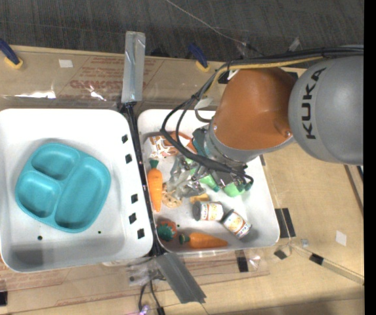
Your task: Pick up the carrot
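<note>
1. Orange and grey metal of the arm [266, 113] covers the upper part of the right bin [266, 209], with the gripper [186, 176] hanging low over the bin's middle.
2. Its jaws are a tangle of silver metal from this angle; whether they are spread or pressed together I cannot tell, and nothing can be seen pinched between them.
3. Just to the left of the jaws lies the carrot [155, 189], upright along the bin's left wall, its green top toward the upper end.
4. A second carrot [204, 241] lies below the jaws, flat along the bin's lower wall, with a small dark green and red item [167, 229] at its left end.
5. Below and slightly right of the jaws lie two small jars [207, 210] and [237, 223], side by side.
6. A green piece [235, 188] sits to the right of the jaws, close under the arm.
7. A small printed packet [163, 148] lies above and left of the jaws.
8. Well to the left of the jaws, in the left bin [17, 241], rests a teal divided plate [63, 186].
</note>
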Robot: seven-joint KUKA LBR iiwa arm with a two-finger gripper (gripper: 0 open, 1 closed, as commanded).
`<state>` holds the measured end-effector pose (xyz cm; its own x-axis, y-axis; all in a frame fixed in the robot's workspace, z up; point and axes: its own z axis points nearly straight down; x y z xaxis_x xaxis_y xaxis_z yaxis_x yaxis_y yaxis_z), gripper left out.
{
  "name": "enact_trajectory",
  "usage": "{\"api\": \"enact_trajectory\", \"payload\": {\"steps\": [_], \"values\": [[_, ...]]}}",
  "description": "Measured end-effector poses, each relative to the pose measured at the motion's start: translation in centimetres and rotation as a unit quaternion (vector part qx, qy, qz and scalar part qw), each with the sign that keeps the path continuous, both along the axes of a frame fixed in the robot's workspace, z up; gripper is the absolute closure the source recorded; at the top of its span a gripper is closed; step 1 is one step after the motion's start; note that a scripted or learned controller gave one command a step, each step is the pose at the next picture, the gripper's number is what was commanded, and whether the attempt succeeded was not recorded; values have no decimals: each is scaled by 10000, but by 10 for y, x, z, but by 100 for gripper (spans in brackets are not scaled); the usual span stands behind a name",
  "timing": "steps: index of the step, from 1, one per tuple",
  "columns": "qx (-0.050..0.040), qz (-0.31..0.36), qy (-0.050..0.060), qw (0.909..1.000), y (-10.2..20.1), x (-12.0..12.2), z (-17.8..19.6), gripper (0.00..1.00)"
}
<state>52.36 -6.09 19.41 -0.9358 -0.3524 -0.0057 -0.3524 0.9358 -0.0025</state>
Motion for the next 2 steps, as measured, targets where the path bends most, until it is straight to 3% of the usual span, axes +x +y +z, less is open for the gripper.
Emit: {"api": "enact_trajectory", "payload": {"steps": [1,2], "values": [[-6,1981,4,9802,16,-3,-1,100],[-22,3250,7,9457,12,-41,103,100]]}}
